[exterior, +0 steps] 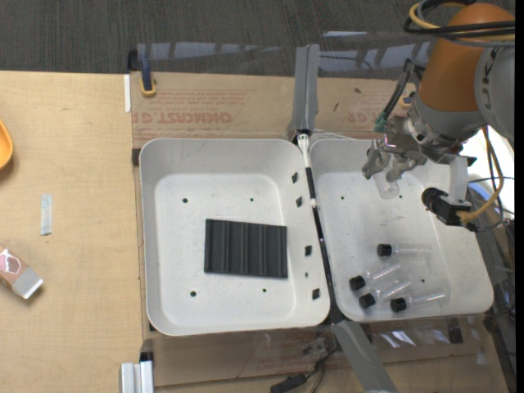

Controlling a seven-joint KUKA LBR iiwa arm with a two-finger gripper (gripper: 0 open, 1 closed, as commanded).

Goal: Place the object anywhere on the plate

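The gripper (388, 173) hangs over the right bin (344, 219), clenched on a clear tube (386, 187); more clear black-capped tubes (391, 281) lie near that bin's front; the dark ribbed plate (246, 248) sits in the left bin (164, 219); the cardboard (196, 109) behind bears mirrored red lettering, not legible.
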